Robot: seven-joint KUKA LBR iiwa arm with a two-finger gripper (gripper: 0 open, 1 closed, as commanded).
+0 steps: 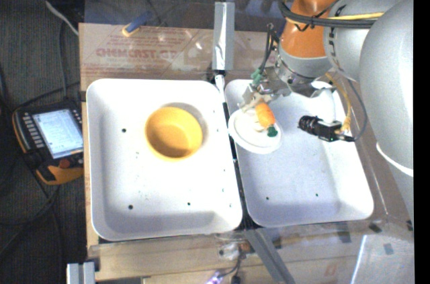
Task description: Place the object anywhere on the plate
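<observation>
Although the right bin [316,195] is where the work is, my feed takes in plenty around it. The left bin [114,202] holds a yellow bowl [175,131] near its middle, upright and well apart from everything else. A grey metal rail [223,34] runs away from the seam between the two bins, and a small blue item [134,24] lies at the far edge of the bench. Off the bench to the left, a teach pendant [50,135] with a lit screen sits on the floor. The arm's grey body and orange band hide the far right corner of the right bin from me.

Beyond the bins lies a brown board [148,54] with red lettering; I read "CHEMCAST", and the rest is too faint.

The white plate [250,135] sits in the far left part of the right bin, its rim up against the wall by the seam. The orange object [266,116], with a green tip at its near end, lies on that plate. The gripper [259,93] hangs over the plate's far edge, just beside the object's orange end. From this angle I cannot tell how wide it stands or whether it has hold of anything.
</observation>
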